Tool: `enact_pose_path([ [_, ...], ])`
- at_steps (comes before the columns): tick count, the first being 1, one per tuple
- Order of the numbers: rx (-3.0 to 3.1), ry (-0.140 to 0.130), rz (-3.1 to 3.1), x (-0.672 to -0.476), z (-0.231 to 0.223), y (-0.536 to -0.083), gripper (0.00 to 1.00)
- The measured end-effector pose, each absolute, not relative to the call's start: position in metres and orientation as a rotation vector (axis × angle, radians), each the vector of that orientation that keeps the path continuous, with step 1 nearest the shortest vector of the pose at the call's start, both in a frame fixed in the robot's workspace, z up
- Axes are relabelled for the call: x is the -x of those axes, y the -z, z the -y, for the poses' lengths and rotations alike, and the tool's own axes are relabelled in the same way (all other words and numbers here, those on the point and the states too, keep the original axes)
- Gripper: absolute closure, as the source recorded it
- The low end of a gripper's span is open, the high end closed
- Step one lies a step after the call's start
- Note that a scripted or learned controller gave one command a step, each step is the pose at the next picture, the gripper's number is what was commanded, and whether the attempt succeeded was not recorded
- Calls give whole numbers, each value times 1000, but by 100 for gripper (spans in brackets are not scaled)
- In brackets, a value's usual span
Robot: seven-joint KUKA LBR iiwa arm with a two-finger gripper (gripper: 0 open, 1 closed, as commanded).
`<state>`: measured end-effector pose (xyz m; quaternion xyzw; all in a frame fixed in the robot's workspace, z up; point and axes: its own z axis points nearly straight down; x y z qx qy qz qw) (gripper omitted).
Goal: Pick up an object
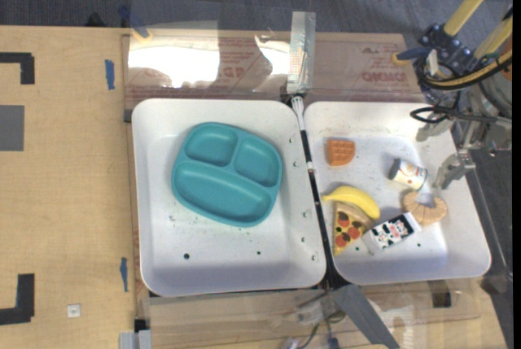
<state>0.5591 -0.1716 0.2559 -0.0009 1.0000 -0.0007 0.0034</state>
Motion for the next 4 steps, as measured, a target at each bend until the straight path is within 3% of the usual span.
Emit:
enact_pose_path([
  [1, 33, 4, -3132, -578, 159, -97, 0],
  [2, 36, 8, -3124, -581, 158, -109, 100],
  [3, -842, -5, -3024, -490, 12, -186, 100],
  [4, -1356, -2, -2832, -509, -40, -189, 100],
])
